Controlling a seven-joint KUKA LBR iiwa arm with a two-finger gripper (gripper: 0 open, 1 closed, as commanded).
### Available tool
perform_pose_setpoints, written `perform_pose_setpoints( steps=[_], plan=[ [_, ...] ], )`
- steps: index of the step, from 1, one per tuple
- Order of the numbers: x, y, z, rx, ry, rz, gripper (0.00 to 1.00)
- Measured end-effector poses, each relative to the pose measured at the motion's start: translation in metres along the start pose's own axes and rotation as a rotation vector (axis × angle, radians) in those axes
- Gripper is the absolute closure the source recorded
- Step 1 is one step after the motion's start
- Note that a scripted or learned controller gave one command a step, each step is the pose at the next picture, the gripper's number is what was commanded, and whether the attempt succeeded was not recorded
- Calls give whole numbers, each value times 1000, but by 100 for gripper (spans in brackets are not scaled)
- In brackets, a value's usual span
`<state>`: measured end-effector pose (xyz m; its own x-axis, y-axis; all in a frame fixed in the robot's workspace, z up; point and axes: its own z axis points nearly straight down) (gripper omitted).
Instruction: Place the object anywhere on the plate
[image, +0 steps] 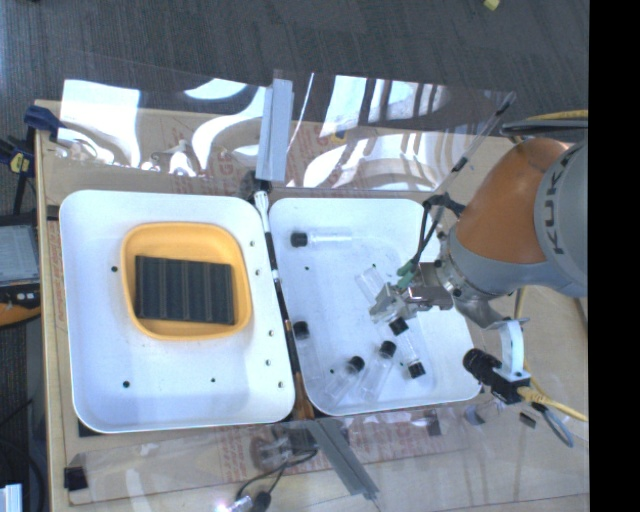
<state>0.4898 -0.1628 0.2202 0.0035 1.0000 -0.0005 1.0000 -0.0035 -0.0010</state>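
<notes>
In the left bin (85, 300) lies one plate (185, 278), yellow, with a dark ribbed inset at its centre; nothing rests on it, so the placing is not yet done. A ridge (275, 300) where the two rims meet parts that bin from the right bin (300, 215). There the objects lie: small clear vials with black caps, hard to read against the white floor; I count about six, with one cap (298, 239) near the upper left corner, one (299, 328) by the left wall, one (354, 365) low in the middle, and three (398, 326) (387, 349) (415, 369) bunched at lower right. The clear bodies are too faint to give each vial's long axis surely; the upper left one seems to lie left to right.

The gripper (388, 303) is just above that bunch of three, its tip touching or almost touching the nearest cap; whether its fingers stand apart or together I cannot tell, and no vial shows plainly between them. The single arm (520, 215) reaches in from the right.

The relation that matters, as I judge it: the nearest vial sits just below the gripper, while the plate lies well apart to the left, across the ridge; any carry must clear both rims.
</notes>
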Motion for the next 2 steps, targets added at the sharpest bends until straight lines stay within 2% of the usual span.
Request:
perform_pose_setpoints(
  steps=[1,2],
  plan=[
    [23,-14,56,5,3,-254,100],
    [70,-13,6,-1,0,-477,100]
  ],
)
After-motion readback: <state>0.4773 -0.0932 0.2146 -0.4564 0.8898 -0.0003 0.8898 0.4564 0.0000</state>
